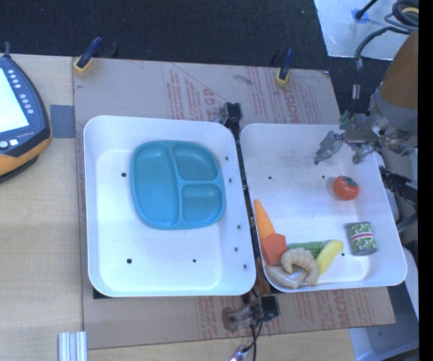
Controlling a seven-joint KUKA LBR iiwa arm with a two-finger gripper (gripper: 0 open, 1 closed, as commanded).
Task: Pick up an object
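looking down at a slant, camera view: two shallow white bins sit side by side on a brown sheet over the tabletop (28,224).
arm: grey with an orange band, entering at about 3 o'clock of the frame, its wrist above the upper right corner of the right bin.
gripper (342,148): fingers spread wide, pointing down over the right bin's upper right area, with nothing between them.
right bin (292,138): holds all the small items, mostly along its lower edge.
tomato (345,188): red and round, at about 6 o'clock from the gripper, near it but apart.
green carton (361,238): small patterned box at about 5 o'clock of the right bin, near its right wall.
carrot (264,219): orange, lying against the bin's left wall at about 8 o'clock.
food pile (301,259): a red piece, a green piece, a yellow piece and a pale shrimp-like piece, touching one another at about 6 o'clock of the right bin.
left bin (104,269): carries a blue divided plate (177,183), three compartments, lying flat near its centre.
pendant (2,119): orange-edged screen device on the tabletop at 9 o'clock of the frame.
clamps (87,56): blue and yellow, on the sheet's far edge at about 12 o'clock.
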